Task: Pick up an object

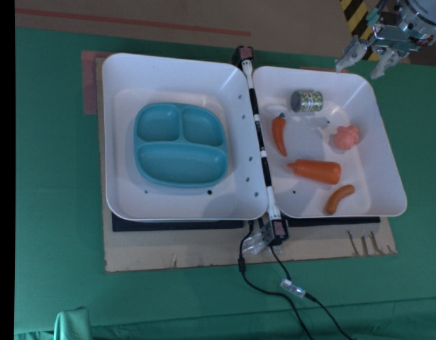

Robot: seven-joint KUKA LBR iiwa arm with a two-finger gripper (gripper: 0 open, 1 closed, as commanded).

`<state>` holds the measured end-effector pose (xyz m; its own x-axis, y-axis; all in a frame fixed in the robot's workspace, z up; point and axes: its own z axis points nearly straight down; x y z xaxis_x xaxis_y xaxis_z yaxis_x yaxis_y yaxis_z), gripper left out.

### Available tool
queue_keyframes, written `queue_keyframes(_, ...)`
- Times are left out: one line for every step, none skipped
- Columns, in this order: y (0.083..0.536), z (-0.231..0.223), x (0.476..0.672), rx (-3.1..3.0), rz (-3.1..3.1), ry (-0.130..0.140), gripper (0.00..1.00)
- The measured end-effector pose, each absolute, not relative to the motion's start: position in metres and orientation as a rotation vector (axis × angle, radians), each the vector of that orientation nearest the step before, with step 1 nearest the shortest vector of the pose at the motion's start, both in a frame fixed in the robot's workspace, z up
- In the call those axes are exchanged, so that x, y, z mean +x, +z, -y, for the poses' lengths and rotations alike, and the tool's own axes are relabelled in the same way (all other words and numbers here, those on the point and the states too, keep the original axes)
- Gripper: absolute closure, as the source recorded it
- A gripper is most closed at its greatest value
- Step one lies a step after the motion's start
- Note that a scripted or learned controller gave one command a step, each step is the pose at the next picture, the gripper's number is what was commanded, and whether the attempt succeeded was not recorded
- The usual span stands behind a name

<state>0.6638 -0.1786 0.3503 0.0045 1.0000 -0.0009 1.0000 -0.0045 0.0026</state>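
Note:
My gripper (365, 60) hangs above the far right corner of the right bin (388, 190), open, with nothing between its fingers. Below it in that bin lie a small green-labelled can (307, 101) on its side, a red chili pepper (279, 135), a pink toy (347, 137), an orange carrot (315, 171) and a brown sausage (339, 199). All of them rest on the bin floor, apart from the gripper.
The left bin (118, 190) holds a teal divided plate (180, 145). A black and white divider bar (259, 142) runs between the bins. Cables (288, 289) trail over the green mat at the front. Yellow-black hazard tape (352, 2) lies at the back right.

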Motion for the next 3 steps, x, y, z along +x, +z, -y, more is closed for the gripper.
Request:
queue_keyframes(0.229,0.121,0.684,2.220,-2.212,0.003,0.00)
queue_keyframes(0.185,0.126,0.700,2.224,-2.226,-0.010,0.00)
queue_keyframes(0.198,0.126,0.701,2.225,-2.224,-0.011,1.00)
